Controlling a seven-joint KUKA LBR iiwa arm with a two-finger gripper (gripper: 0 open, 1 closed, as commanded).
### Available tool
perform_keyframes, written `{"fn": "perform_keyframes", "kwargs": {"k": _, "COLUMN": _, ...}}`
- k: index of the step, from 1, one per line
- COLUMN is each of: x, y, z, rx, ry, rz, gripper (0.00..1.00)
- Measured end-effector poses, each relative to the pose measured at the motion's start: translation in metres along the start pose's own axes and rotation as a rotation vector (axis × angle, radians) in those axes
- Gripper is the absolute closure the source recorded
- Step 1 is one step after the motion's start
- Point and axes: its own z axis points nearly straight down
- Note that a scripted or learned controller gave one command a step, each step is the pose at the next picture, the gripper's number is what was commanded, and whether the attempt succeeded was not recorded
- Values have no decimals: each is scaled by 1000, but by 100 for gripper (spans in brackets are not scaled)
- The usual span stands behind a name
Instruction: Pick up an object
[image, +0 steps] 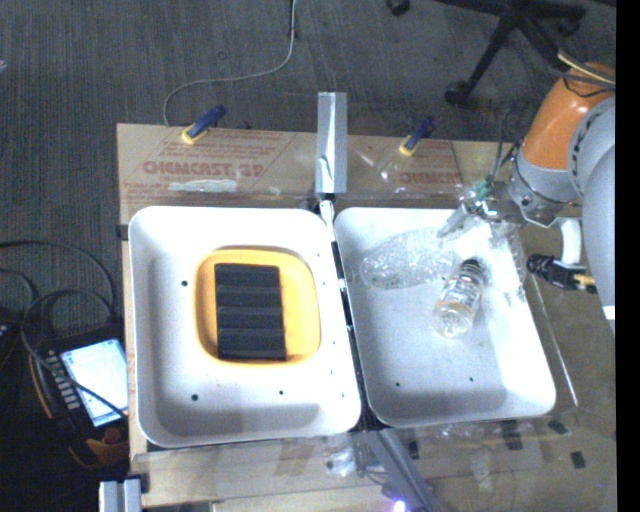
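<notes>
In the left bin (160, 330) lies a yellow block with a black ribbed top (252, 308), flat near the middle. The right bin (500, 390) holds a crumpled clear plastic bottle (405, 260) at its far side. Beside it lies a small clear bottle with a dark cap (458, 298), tilted on its side. My gripper (480, 210) hangs over the far right corner of the right bin, just above and right of the crumpled bottle. It is small and partly lost among the clear plastic.
The grey arm with its orange band (565, 120) comes in from the upper right. A metal post (331, 145) stands behind the gap between the bins. Two blue clamps (203, 122) (418, 133) sit on the back board. A tablet (92, 375) lies on the floor at left.
</notes>
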Motion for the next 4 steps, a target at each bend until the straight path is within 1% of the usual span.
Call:
{"fn": "perform_keyframes", "kwargs": {"k": 1, "x": 8, "y": -28, "z": 40, "rx": -6, "ry": 3, "rz": -224, "gripper": 0}}
{"fn": "perform_keyframes", "kwargs": {"k": 2, "x": 5, "y": -71, "z": 42, "rx": -25, "ry": -9, "rz": -406, "gripper": 0}}
{"fn": "perform_keyframes", "kwargs": {"k": 3, "x": 7, "y": -71, "z": 33, "rx": -27, "ry": -6, "rz": -407, "gripper": 100}}
{"fn": "perform_keyframes", "kwargs": {"k": 4, "x": 82, "y": -34, "z": -53, "rx": -3, "ry": 2, "rz": -489, "gripper": 100}}
